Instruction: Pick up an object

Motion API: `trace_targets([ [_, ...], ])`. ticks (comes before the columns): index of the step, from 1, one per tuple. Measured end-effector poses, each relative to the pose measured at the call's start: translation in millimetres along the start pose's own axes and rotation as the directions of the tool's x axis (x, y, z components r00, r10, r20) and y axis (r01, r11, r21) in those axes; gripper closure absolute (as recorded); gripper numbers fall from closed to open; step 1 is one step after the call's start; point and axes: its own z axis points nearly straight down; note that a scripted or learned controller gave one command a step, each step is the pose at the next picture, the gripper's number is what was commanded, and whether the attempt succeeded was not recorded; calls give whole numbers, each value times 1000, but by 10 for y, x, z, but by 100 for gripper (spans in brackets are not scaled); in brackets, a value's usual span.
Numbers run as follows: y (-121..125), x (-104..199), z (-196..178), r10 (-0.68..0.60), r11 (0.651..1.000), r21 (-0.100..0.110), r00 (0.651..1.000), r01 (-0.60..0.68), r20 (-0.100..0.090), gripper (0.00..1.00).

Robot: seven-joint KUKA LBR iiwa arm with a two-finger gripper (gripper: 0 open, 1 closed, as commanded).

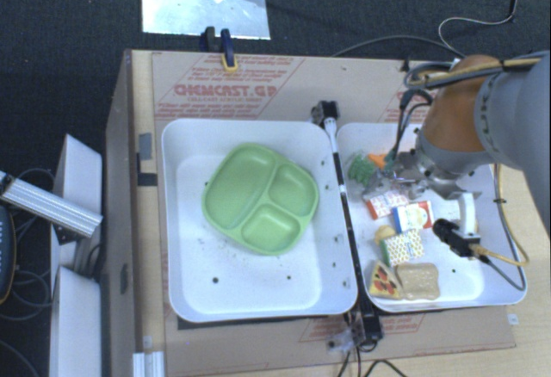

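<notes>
Nearest the camera, in the right white plastic bin (495, 293), lie a tan toast-like slab (418, 281) and a pizza-slice toy (384, 281), with a yellow patterned block (403, 246) and a red-white-blue packet (398, 210) just beyond. These loose pieces look like the pick candidates. The gripper (398, 176) sits low over the packet and a green leafy toy (360, 167), probably descending to grasp; whether it is open, I cannot tell. The left white bin (185, 281) carries a pale green divided plate (261, 198).
</notes>
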Motion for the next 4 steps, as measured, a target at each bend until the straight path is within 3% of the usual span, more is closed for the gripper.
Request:
trace_targets([
  [1, 695, -75, 124, 2, 999, 33, 1000, -1, -4, 0],
  [2, 672, -78, 42, -1, 999, 44, 1000, 1, -6, 100],
  [3, 685, -79, 31, -2, 999, 38, 1000, 2, -4, 0],
  [4, 699, -79, -85, -4, 999, 33, 1000, 4, -4, 100],
])
